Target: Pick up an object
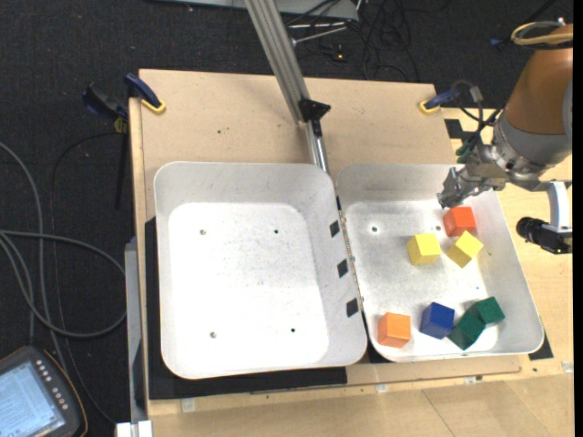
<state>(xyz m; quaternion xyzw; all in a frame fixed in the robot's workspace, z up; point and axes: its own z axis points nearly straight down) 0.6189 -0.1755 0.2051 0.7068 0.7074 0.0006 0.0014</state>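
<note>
In the right bin (383, 203) lie several blocks: an orange-red block (460, 219), two yellow blocks (424, 248) (465, 248), an orange block (393, 329), a blue block (437, 320) and two dark green blocks (489, 310) (467, 329). My gripper (453, 192) hangs at the bin's far right, just above and behind the orange-red block. Nothing shows between the gripper and any block.
The left bin (241, 262) lies beside the right one. A slanted metal pole (282, 57) crosses the far side of the bench and ends near the bins' divide. Blue and yellow clamps (141, 92) (442, 100) grip the board's far corners.
</note>
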